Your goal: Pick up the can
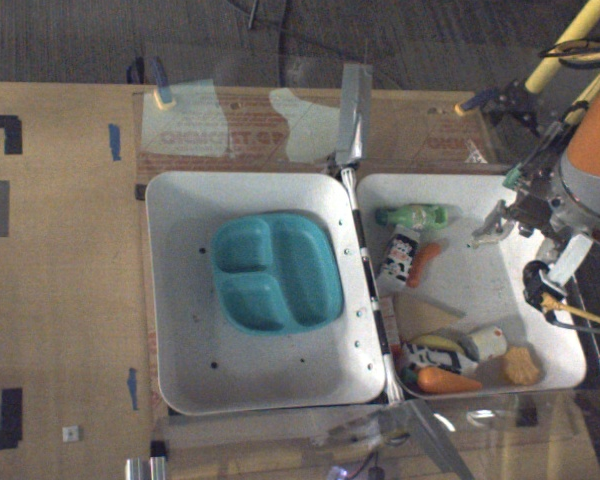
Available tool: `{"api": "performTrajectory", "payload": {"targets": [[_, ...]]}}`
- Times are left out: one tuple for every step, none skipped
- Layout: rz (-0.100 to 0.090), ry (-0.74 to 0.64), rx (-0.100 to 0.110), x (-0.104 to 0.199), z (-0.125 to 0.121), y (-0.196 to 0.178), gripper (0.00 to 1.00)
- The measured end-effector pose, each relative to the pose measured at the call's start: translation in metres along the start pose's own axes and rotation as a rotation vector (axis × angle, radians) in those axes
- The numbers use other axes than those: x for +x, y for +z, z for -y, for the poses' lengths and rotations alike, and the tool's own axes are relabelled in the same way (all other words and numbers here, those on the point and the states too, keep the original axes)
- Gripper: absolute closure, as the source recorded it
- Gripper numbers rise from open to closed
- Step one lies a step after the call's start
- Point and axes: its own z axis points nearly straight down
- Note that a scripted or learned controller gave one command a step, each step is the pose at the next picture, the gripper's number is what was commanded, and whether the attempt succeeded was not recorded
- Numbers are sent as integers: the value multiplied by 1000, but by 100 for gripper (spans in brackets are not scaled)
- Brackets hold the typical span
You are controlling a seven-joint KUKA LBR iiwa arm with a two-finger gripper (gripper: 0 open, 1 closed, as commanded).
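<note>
A small white can (486,342) lies on its side near the front of the right bin (460,288), between a banana (436,343) and a tan, bread-like lump (521,366). My gripper (491,227) hangs over the back right part of that bin, well behind the can and apart from it. Nothing shows in its grasp. The grey arm with its orange band (592,153) comes in from the right edge.
The right bin also holds a green bottle (413,215), a black-and-white cow-patterned carton (400,258), a small carrot (425,264) and a larger carrot (448,381) at the front. A teal divided plate (277,272) lies in the left bin (175,298).
</note>
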Motion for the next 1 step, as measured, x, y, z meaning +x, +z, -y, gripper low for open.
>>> {"api": "performTrajectory", "payload": {"targets": [[0,-104,0,-54,24,113,0]]}}
